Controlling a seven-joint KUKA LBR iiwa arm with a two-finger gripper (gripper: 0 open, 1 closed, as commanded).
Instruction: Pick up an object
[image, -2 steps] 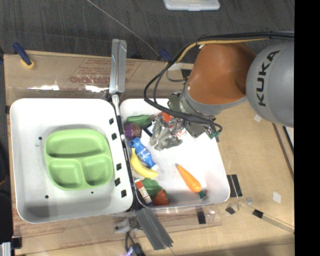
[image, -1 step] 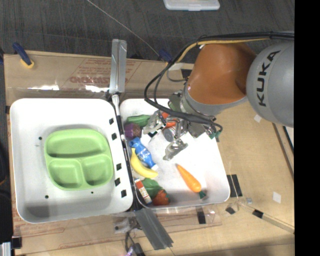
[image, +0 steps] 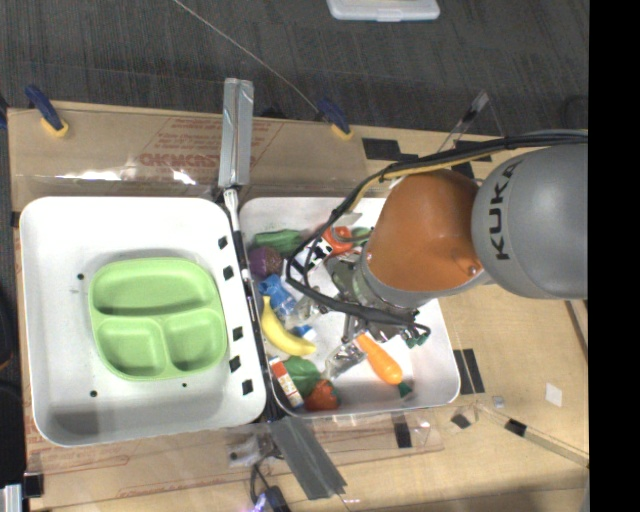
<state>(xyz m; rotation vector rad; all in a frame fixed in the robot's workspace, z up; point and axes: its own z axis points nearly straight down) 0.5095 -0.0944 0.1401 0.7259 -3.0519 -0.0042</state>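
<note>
**Arm low over the right bin, end effector down among the toys**

The end effector sits low in the right-hand shallow white bin, under the arm's orange wrist band and a loop of black cable. Whether it is open or closed I cannot tell from here, and I see nothing clearly held by it.

Just beside it, toward the arm's side, lies an orange plastic carrot, tilted. On the opposite side, close by, is a yellow plastic banana, with a small blue and white item just above it and a dark purple round piece further up. A green leafy toy lies near the bin's far corner. Below the banana, against the bin's near wall, sit a red and green vegetable toy and a small red-labelled can.

Well apart, in the left white bin, rests a lime green three-compartment tray. Both bins stand on the wooden counter.
</note>
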